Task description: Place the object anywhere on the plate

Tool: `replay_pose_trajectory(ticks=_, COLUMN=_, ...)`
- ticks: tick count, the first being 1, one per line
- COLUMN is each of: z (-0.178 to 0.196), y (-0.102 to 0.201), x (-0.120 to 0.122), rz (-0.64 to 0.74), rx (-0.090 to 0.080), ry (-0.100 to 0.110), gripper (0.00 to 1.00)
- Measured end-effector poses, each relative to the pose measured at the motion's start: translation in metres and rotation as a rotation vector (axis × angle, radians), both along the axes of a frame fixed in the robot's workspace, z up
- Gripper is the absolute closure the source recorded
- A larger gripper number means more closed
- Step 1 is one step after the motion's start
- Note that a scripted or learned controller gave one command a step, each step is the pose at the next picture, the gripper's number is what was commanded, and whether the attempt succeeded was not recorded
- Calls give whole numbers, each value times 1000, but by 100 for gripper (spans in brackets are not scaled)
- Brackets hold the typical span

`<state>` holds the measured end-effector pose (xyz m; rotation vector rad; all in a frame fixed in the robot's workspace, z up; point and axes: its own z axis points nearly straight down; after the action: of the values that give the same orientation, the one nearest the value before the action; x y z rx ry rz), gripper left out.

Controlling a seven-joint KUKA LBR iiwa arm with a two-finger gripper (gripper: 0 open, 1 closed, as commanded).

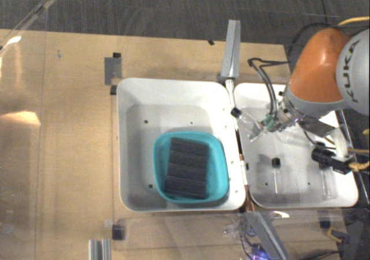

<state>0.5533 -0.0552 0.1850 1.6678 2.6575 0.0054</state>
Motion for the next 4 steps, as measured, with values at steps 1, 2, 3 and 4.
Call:
replay_pose_trajectory(ticks=1, z=1, y=94, x=28, rz=81, rx=0, ry=-3, gripper=100)
replay_pose_trajectory(ticks=2, z=146, y=16, x=35, rz=249, rx=-3, ry=-8, gripper=100)
replay_pose_trajectory(ticks=3, z=0, y=63, x=-1, rz=330, rx=-2, ry=-1, gripper=100)
replay_pose_trajectory(ticks=4, z=81, y=134, x=1, rz=344, rx=-1, ry=-5, gripper=100)
